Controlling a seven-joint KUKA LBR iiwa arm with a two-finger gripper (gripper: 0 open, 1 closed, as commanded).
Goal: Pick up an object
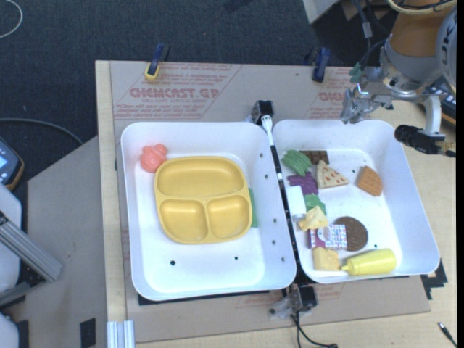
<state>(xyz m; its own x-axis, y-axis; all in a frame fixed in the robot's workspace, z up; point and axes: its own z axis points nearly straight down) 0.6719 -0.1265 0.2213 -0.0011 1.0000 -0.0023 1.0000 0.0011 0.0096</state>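
Camera view, both bins seen from above at a slant.

Candidates for picking, all in right bin, clustered along its left and near side:
- Mustard bottle, yellow, lying flat near front rim. Judged light, rigid plastic, smooth and rounded; likely to roll or slip. Best gripped across the body, mid-length.
- Brown round cookie, just behind the bottle, touching a small wrapped packet. Judged flat and stiff; hard to pinch from above.
- Pizza slice and orange biscuit, towards the far side, set apart from each other. Biscuit stands clear of neighbours; easiest approach.
- Green leafy piece and purple piece, beside the dividing wall. Judged light toys, irregular shape.

Left bin: yellow divided tray, pink toy touching its far left corner.

Gripper: hovering over far rim of right bin, well apart from every item. Holding and touching nothing. Finger spacing: cannot tell, too small and blurred.
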